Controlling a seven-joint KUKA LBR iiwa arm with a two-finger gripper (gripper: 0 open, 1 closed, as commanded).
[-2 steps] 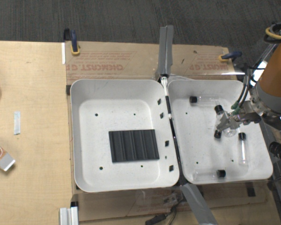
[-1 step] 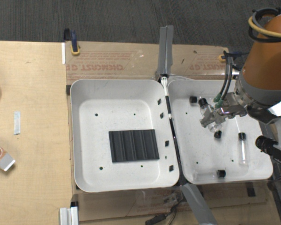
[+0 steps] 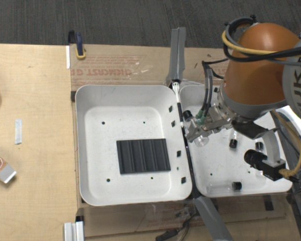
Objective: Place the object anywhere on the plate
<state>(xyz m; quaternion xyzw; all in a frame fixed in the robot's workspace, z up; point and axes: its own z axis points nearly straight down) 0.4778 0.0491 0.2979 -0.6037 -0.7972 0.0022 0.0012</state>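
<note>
Down in the right bin (image 3: pixel 215 179), the gripper (image 3: pixel 199 134) sits low near the bin's left wall; whether it is spread or pressed together cannot be told. Above it the arm (image 3: pixel 256 69) bends over the bin from the right, its orange band facing the camera. Well apart, the dark ribbed plate (image 3: pixel 143 155) lies flat in the left bin (image 3: pixel 90 134). Which thing is the object cannot be told.
</note>
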